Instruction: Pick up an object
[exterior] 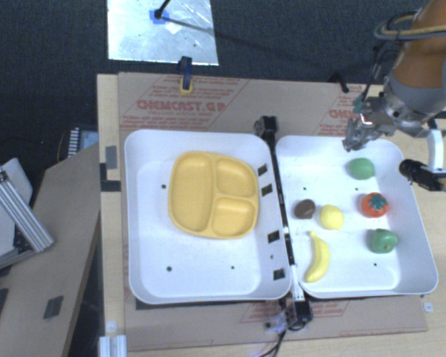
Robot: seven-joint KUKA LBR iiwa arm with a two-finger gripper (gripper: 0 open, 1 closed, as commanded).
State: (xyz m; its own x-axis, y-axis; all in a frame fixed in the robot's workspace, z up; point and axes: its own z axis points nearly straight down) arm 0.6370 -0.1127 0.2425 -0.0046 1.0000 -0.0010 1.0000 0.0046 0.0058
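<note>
The left bin holds a yellow divided plate, sitting a little toward twelve o'clock of the bin's middle. The plate has one large compartment on its nine o'clock side and two smaller ones on its three o'clock side, and it is turned slightly so its corners point off the bin's axes.

A black divider strip runs between the two bins, from twelve o'clock down to six.

In the right bin lie six toy foods. Nearest the divider is a small brown round piece. Just beside it at three o'clock, close but apart, sits a yellow lemon-like ball. At six o'clock of these two lies a yellow banana; its long axis runs roughly twelve to six, leaning a little toward the one o'clock end, with the narrow tip up near the lemon-like ball and the broader end pointing down toward the bin's near rim. The curve bows toward three o'clock.

Farther right, three pieces stand in a loose column: a light green round fruit at the top, a red-orange tomato with a green cap in the middle, and a darker green fruit at the bottom. None of them touch.

The gripper hangs over the right bin's far edge, at about eleven o'clock of the light green round fruit and just above it, apart from it. Whether its tips are spread or pressed together cannot be told; nothing is seen between them.
</note>
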